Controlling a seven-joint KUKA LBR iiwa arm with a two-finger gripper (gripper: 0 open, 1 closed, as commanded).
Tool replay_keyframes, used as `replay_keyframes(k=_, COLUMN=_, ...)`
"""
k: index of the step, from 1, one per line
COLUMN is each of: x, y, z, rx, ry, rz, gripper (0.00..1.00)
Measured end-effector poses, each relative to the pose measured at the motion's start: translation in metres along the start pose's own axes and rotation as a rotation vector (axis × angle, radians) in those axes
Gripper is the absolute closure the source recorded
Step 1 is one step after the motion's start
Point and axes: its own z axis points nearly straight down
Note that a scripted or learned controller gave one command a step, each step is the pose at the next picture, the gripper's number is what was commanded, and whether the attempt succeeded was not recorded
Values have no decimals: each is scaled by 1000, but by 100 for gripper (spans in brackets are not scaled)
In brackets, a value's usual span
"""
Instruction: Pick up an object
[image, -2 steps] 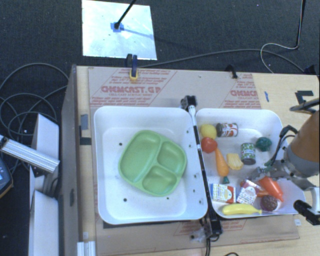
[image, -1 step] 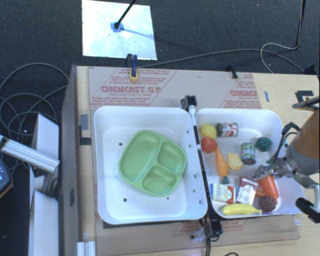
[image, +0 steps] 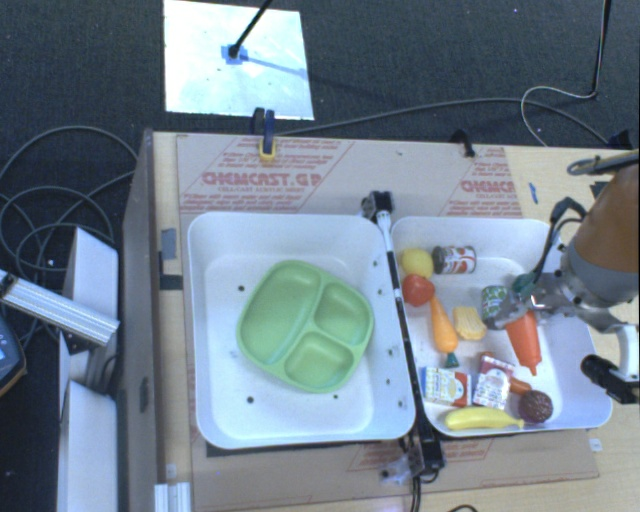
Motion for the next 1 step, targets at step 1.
replay_keyframes(k=1, x=56, y=43, z=-39, rx=1, ry=1, rz=0, gripper=100)
